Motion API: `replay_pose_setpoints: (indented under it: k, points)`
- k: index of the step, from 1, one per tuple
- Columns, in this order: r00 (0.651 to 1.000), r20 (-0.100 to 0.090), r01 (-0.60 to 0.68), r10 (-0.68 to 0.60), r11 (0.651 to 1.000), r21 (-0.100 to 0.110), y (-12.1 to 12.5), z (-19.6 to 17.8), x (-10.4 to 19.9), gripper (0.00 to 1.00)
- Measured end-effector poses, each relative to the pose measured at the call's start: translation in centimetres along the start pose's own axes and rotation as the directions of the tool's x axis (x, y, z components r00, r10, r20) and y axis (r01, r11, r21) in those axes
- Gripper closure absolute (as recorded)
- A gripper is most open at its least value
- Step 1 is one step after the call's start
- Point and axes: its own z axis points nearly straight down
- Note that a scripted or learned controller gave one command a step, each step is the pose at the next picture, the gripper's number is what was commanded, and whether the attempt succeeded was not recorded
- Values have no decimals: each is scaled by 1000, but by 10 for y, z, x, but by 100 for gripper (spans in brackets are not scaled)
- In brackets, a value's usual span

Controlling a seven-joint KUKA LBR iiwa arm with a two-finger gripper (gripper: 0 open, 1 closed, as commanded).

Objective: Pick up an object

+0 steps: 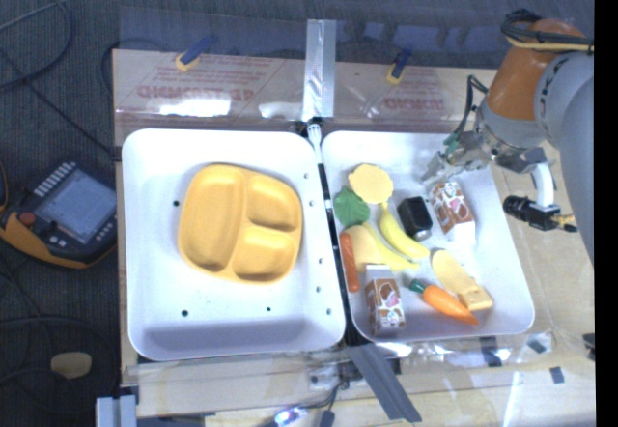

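Two shallow white bins sit side by side on the bench. The left bin [145,319] holds a yellow compartment tray [239,220], lying roughly at its centre. The right bin [517,295] holds a cluster of toy foods: a pale yellow round piece [371,184] near the back, a green leafy piece [351,210] just beside it, a banana [400,235], a black object [416,216], two small printed cartons [452,208] [384,299] whose labels are too small to read, a carrot [446,300] at the front, and a cheese-like wedge [460,281] touching it. The claw [446,160] hangs over the back right corner of the right bin, just behind the upper carton; whether it is released or clenched cannot be told, and nothing shows between its tips. Cardboard behind the bins [193,87] bears red printed lettering, upside down and illegible. A handheld controller [63,213] lies on the floor to the left.
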Motion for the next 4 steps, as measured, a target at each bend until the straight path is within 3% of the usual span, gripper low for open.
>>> replay_pose_setpoints:
  k: [1, 2, 3, 4]
  points:
    - [942, 6, 335, -335, 942, 4, 18, 10, 21, 100]
    - [942, -10, 335, -335, 942, 16, 15, 11, 24, 0]
    - [874, 3, 487, -487, 874, 3, -23, 10, 41, 0]
    - [874, 4, 486, -486, 874, -3, -21, -1, 42, 100]
